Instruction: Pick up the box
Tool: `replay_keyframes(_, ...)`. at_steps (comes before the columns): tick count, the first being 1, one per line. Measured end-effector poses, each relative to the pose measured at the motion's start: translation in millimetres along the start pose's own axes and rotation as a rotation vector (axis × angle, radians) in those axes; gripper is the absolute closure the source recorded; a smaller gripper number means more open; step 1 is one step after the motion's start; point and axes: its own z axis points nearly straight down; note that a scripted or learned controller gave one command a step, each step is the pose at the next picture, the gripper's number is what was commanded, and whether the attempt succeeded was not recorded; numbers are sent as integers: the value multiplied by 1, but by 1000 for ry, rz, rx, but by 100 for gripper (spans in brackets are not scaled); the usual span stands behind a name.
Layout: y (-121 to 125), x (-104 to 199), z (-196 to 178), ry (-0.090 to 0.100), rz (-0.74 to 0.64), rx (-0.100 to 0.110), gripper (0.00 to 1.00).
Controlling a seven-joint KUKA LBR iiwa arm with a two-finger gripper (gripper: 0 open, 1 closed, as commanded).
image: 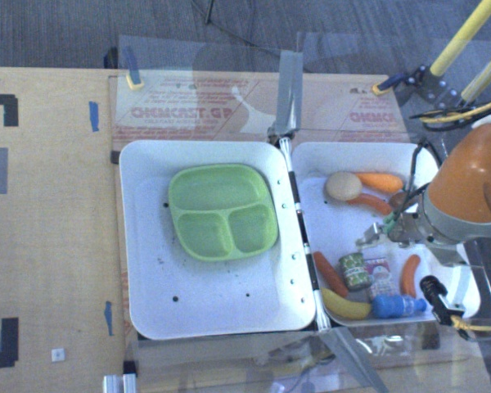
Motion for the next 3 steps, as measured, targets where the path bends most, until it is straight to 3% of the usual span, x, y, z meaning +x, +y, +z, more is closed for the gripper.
replay_keyframes(1, 11, 18, 33, 11, 219, 71, 0)
replay_keyframes(2, -17, 47, -67, 15, 159, 78, 0)
replay_keyframes(3, 70, 35, -131, 10, 270, 78, 0)
